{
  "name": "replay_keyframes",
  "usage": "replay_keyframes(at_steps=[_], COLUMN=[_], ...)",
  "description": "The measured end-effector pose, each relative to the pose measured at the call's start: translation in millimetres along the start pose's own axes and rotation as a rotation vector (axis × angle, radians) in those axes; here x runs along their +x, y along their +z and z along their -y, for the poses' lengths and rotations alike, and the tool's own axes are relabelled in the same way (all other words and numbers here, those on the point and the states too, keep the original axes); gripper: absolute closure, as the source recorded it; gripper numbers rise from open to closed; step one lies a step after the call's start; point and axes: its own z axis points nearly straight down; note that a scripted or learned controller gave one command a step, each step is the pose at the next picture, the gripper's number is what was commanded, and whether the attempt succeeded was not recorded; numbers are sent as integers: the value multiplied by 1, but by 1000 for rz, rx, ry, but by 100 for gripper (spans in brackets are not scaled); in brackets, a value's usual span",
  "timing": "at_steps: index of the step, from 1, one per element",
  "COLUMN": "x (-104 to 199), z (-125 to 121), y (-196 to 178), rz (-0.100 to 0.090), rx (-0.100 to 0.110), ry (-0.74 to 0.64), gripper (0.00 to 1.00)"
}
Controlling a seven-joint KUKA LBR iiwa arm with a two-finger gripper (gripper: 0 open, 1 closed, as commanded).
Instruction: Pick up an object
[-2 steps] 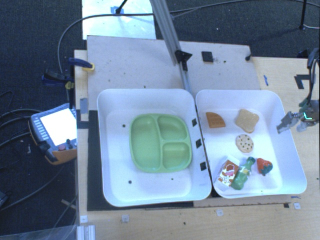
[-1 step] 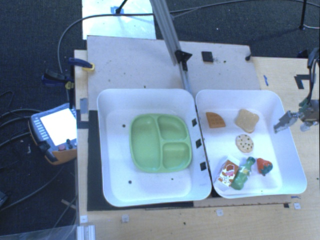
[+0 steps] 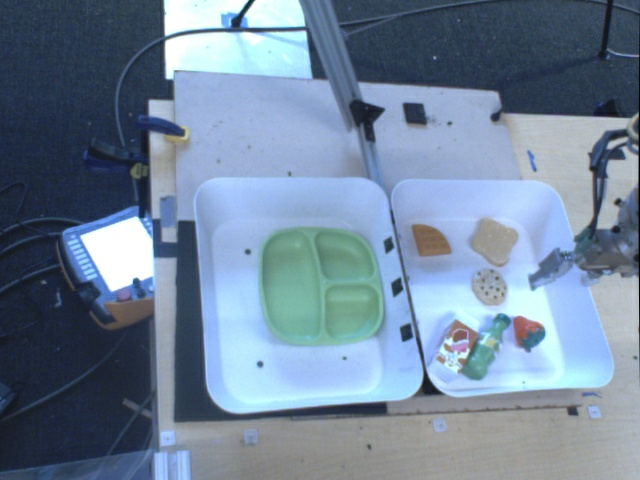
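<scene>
The right bin (image 3: 560, 208) holds an orange toast wedge (image 3: 431, 240), a tan bread slice (image 3: 494, 240), a round cookie (image 3: 489, 286), a red strawberry-like toy (image 3: 529, 334), a green bottle (image 3: 485, 348) and a red-and-white packet (image 3: 455, 348). The bottle lies against the packet. My gripper (image 3: 550, 268) hangs over the right side of this bin, to the right of the cookie and apart from it. Nothing shows in its grasp.
The left bin (image 3: 230, 218) holds a green divided plate (image 3: 322, 286). A slanted metal pole (image 3: 335, 53) rises from the back, above the seam between the bins. A handheld pendant (image 3: 108, 268) lies off the bench at the left.
</scene>
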Motion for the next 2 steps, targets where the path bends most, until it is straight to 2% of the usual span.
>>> replay_keyframes(at_steps=[1, 2], x=[1, 3], z=[7, 11], y=[60, 103], rz=[-1, 0], rx=[2, -1], ry=[1, 1], gripper=[0, 0])
